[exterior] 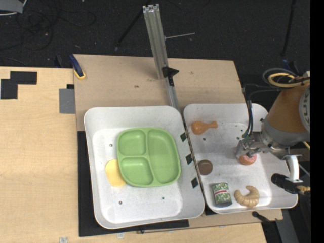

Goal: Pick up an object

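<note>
In the right bin [228, 118], my gripper [246, 152] is lowered at the right side, directly over a small red-pink object [247, 159] that lies on the bin floor and is partly hidden by the gripper. An orange pear-shaped toy [203, 127] lies at the bin's far left. A brown round piece [205, 167] rests by the left wall. Near the front stand a green-labelled can [221, 194] and a tan croissant [247, 196].
The left bin [101, 135] holds a green divided plate [149, 157] with a yellow object [114, 173] tucked at its left edge. A metal post [158, 42] rises behind the bins. The arm's grey and orange body [288, 115] stands over the right bin's right rim.
</note>
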